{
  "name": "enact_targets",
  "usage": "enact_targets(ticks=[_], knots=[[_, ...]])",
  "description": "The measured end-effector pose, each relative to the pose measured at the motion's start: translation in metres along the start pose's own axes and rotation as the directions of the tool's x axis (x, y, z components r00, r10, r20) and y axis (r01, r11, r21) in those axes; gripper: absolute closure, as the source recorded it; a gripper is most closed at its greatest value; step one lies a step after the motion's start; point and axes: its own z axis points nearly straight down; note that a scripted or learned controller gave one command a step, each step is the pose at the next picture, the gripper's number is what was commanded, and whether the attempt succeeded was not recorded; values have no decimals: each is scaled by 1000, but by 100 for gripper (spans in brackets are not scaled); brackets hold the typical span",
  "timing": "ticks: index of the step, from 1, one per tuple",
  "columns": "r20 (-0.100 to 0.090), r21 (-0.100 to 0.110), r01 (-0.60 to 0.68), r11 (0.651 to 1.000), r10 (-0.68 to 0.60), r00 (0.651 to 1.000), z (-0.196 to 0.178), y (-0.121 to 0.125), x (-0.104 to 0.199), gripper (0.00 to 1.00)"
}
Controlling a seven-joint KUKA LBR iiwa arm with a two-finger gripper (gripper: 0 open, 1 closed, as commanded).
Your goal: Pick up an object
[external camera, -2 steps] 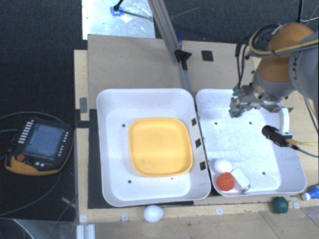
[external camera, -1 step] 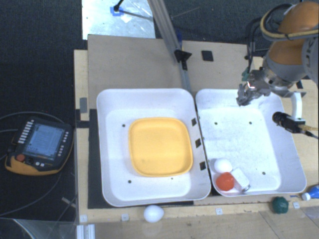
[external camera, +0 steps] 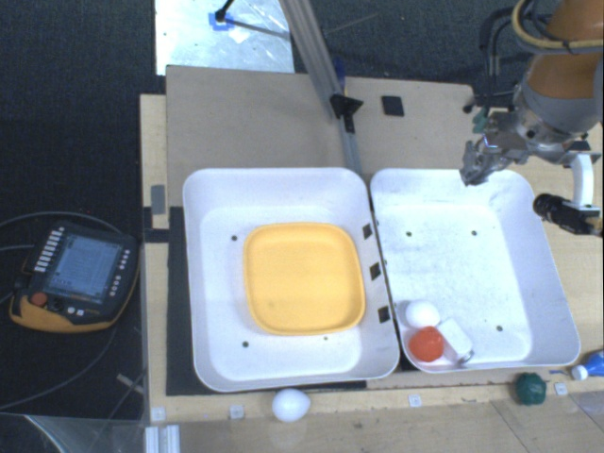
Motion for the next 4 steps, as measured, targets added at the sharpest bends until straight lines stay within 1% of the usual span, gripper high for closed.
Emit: enact_targets(ticks=[1, 2, 3, 4], knots=[[-1, 4, 3, 1000, -3, 1000, 7, -8, 48, 100], [-1, 5, 3, 1000, -3, 1000, 17, 5, 98, 100], [-1, 4, 3, 1000, -3, 1000, 27, 3, 141, 100], [-1, 5, 3, 1000, -3, 1000, 43, 5, 192, 100]])
